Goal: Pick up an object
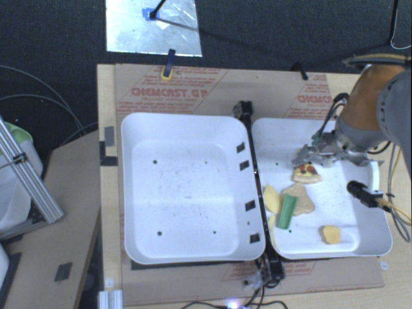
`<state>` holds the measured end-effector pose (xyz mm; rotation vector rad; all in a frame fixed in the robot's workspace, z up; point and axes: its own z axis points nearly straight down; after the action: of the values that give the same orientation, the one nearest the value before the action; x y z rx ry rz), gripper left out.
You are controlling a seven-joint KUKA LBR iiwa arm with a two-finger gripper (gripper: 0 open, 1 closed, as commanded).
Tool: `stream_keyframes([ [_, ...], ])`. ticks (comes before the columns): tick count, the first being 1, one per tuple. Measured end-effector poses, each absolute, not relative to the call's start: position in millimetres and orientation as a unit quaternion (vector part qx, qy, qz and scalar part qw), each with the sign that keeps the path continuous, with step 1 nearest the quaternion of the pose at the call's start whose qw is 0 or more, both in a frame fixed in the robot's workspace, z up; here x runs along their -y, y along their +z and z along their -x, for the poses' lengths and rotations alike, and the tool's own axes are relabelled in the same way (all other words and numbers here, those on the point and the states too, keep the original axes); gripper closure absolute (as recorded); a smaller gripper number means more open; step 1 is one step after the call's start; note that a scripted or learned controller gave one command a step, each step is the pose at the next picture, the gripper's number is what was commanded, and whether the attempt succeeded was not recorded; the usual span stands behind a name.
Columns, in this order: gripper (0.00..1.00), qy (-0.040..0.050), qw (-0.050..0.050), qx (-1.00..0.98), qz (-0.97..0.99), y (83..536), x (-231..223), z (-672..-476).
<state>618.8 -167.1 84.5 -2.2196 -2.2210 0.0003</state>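
A: Where's the gripper [310, 154]?
B: Low in the right bin [367, 237], just above a small pizza slice [306, 173]. I can't tell if it's clenched or released.
A: Does it hold anything?
B: Nothing visibly. The slice lies on the bin floor.
A: What else is there?
B: A green stick [286, 212] leaning across a tan piece [302, 198], a yellow piece [272, 199] beside them, and a yellow lump [331, 235] nearer the front. The left bin [187, 127] sits alongside.

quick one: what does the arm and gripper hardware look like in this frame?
Grey rounded arm with an orange band above the wrist. Dark cables run alongside it down to a metallic grey gripper.
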Motion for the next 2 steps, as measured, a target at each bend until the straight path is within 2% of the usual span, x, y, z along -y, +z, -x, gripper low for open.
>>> stream_keyframes([
  [1, 0.00, -0.0020, -0.002, 0.709, 0.705, 85.8, 157.4, -653.6],
  [2, 0.00, -0.0013, -0.003, 0.708, 0.706, 86.0, 181.9, -670.1],
])
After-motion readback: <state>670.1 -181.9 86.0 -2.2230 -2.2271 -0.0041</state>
